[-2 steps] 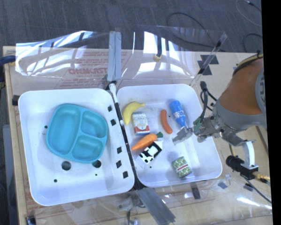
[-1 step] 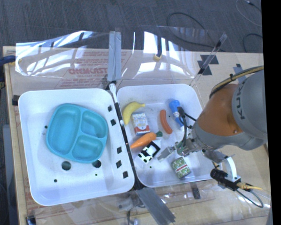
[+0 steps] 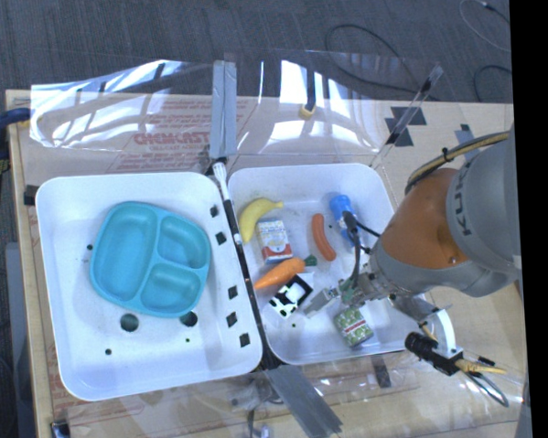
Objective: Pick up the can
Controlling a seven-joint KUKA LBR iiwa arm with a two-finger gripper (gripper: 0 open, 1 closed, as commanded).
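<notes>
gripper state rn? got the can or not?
Gripper: right over the can at the right bin's near edge; open or shut cannot be told, and no hold on the can is visible.

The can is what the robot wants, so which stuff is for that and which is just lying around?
For the job:
small green-labelled can
two-finger gripper

Just lying about:
yellow banana
orange carrot
red sausage
small red-and-white carton
blue bottle
light blue divided plate
</notes>
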